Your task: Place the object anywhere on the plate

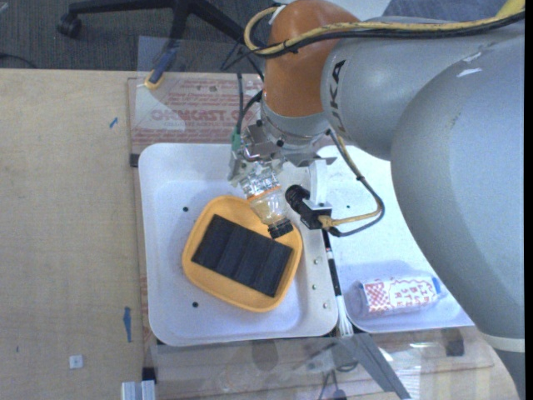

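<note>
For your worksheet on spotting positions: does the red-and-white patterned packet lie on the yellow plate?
No, the red-and-white patterned packet lies in the right white bin, apart from the yellow plate.

The orange rounded-square plate (241, 261) occupies the middle of the left shallow white bin (162, 223), and a black ribbed rectangular block (244, 255) covers most of its surface. Bare bin floor lies open to the plate's left and front. The grey arm (400, 98) overhangs the plate's far right corner. A red-and-white patterned packet (398, 294) lies in the right bin (416, 319).
</note>
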You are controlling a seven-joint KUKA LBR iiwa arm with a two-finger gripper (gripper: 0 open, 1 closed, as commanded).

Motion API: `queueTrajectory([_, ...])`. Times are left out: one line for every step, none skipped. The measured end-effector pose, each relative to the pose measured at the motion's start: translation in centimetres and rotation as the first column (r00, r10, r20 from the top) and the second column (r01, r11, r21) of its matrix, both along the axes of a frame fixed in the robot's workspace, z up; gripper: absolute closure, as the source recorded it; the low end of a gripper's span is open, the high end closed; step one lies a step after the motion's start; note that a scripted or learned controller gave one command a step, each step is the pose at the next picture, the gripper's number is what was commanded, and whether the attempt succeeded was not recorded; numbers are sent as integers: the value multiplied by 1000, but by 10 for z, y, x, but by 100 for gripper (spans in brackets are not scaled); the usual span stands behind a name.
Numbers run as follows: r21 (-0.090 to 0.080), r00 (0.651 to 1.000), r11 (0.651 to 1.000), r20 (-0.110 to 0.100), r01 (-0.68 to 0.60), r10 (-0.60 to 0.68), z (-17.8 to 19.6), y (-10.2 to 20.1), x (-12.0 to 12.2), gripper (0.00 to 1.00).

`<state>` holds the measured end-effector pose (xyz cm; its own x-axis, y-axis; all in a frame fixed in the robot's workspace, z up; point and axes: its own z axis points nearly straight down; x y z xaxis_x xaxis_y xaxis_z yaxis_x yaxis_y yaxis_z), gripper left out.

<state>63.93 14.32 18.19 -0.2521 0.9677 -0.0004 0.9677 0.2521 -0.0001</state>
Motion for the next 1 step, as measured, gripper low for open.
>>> queueTrajectory([-1,972,972,2,-236,236,39,-54,28,100])
